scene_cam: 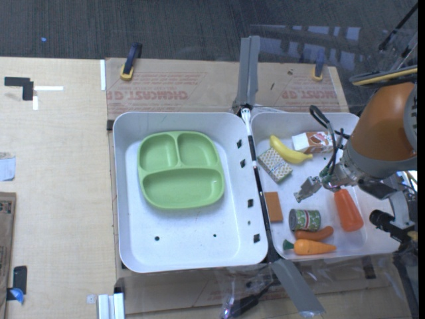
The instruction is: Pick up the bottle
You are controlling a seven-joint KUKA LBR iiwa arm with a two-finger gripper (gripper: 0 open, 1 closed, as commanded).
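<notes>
Right bin: crowded by banana, sponge, can, carrots, bottle.
Left bin: floor left bare around green plate.

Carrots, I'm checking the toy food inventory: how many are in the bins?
2, both in the right bin near its front edge: one carrot at the front, the other carrot just behind it, touching. The arm may hide more.

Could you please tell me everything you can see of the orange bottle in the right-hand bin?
The bottle is orange-red, looks like smooth plastic, and lies on its side on the floor of the right bin, near that bin's right edge. Its long axis runs roughly up and down the view, slightly slanted. Its upper end sits just beneath the gripper, so the cap or neck cannot be made out there. The carrots lie apart to its lower left, the can to its left.
</notes>
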